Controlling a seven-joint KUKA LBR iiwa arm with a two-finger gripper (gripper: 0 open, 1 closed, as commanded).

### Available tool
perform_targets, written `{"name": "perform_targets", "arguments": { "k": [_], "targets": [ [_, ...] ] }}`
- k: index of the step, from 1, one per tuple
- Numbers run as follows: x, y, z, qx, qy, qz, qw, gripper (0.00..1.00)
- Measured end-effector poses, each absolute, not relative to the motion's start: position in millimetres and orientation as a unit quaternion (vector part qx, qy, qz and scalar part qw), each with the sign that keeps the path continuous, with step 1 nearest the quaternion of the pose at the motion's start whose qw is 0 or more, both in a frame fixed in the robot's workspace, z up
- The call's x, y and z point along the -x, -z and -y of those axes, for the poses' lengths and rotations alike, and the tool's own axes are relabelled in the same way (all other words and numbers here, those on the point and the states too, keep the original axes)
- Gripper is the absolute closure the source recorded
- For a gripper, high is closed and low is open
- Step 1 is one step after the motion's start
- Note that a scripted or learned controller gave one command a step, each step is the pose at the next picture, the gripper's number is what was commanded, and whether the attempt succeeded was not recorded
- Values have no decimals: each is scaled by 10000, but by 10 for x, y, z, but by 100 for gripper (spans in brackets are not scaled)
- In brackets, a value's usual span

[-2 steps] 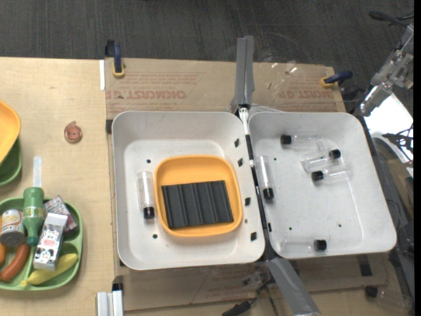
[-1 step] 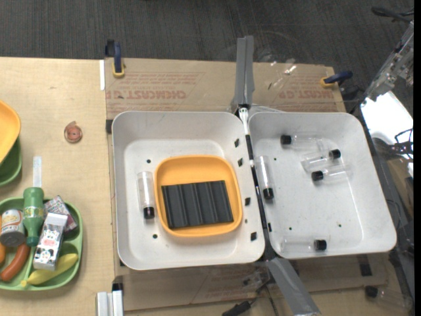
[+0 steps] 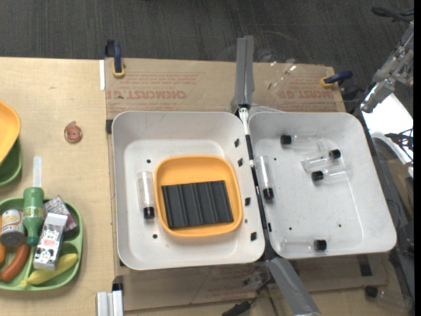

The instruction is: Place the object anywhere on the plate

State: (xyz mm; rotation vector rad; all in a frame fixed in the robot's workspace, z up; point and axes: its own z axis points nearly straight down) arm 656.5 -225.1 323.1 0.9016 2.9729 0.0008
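An orange plate (image 3: 197,170) sits in the left bin (image 3: 125,176), a clear vial (image 3: 145,193) just beside it. 5 more vials lie in the right bin (image 3: 368,196).

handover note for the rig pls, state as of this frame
Claw: cannot be made out in the camera view; state unknown.
Left bin: orange plate with a dark ribbed block lying on it; one clear vial with a black cap beside the plate on its left, on the bin floor.
Right bin: more clear vials, including two near the middle, one by the dividing wall and one at the near edge.
Done: no vial is on the plate.
Left: pick one, set it on the plate.
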Motion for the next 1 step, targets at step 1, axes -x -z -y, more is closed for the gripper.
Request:
{"name": "perform_targets", "arguments": {
  "k": [1],
  "targets": [
    [-6261,-1585,2219,-1730,-2,-9849,15,0]
  ]
}}
